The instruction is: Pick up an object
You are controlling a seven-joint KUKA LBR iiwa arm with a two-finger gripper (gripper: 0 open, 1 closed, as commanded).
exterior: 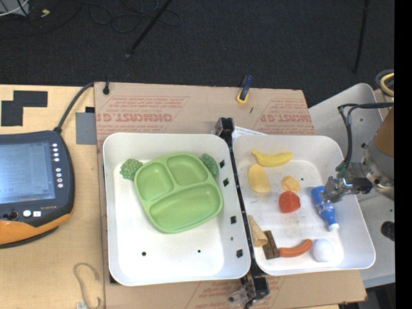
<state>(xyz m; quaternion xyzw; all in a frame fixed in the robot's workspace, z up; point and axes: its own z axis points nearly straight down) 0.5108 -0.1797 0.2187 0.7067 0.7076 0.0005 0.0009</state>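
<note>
My gripper [336, 189] reaches in from the right and hangs over the right bin [347, 253], right at the upper end of a blue bottle-shaped toy [326, 209]. The toy lies on the bin floor, and its top end is partly hidden by the gripper. Also in this bin are a yellow banana [272, 158], a yellow rounded piece [259, 179], a small yellow cube [290, 184], a red piece [289, 202], an orange-red sausage [295, 249], a white egg [323, 251] and brown blocks [262, 240].
The left bin [122, 250] holds a green divided plate [180, 192]. A tablet-like controller [32, 176] lies on the bench at far left. A dark divider [233, 192] runs between the bins. Cables hang beside the arm [380, 153] at the right.
</note>
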